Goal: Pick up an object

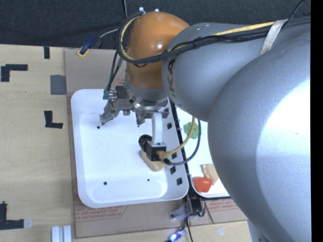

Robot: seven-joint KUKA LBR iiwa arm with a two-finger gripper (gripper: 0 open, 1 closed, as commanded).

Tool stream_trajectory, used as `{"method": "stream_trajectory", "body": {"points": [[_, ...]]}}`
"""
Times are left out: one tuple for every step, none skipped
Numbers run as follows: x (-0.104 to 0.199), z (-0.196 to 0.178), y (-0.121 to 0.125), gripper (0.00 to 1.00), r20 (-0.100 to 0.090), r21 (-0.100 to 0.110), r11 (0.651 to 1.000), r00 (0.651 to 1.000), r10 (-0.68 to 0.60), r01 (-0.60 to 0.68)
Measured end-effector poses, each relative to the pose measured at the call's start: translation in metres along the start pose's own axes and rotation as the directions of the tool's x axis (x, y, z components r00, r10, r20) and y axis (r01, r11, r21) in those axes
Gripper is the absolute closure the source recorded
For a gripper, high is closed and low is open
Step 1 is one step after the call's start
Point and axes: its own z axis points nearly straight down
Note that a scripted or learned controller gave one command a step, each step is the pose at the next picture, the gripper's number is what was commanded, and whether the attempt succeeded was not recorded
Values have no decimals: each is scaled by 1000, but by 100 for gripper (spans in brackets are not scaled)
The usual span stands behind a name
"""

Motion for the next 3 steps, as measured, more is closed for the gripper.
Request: {"method": "stream_trajectory", "body": {"points": [[36, -6, -31, 0, 2, 20, 1000, 1000, -7, 7], [35, -15, -30, 100, 5, 22, 1000, 1000, -6, 6], [33, 19, -74, 100, 7, 26, 1000, 1000, -2, 2]]}}
